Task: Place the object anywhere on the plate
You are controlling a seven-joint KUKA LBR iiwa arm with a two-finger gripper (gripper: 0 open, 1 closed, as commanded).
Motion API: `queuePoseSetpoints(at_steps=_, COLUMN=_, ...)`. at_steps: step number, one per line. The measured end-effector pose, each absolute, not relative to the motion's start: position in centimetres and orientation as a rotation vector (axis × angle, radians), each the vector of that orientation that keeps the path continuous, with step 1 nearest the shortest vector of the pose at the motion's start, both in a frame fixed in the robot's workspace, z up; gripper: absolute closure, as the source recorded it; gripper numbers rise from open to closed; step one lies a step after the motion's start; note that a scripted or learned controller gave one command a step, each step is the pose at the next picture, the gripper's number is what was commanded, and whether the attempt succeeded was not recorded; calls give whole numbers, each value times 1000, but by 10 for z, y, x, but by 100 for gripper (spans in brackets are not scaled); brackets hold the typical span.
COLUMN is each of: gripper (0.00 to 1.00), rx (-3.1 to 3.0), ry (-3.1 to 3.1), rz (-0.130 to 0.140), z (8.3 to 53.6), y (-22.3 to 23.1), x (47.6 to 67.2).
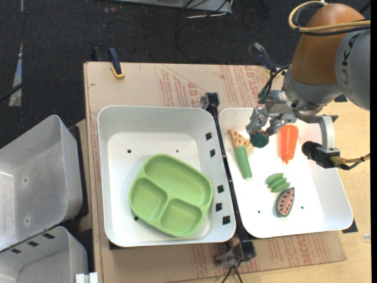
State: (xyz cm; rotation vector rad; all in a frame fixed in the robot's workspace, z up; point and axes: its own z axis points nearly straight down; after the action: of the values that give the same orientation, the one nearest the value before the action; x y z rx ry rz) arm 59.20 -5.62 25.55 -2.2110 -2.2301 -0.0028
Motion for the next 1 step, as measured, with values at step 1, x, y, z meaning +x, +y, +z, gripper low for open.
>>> queuePoseSetpoints(at_steps=1, gripper=100, rx=-2211, ry=-2229, rz=-1, z=249, y=5, x=593)
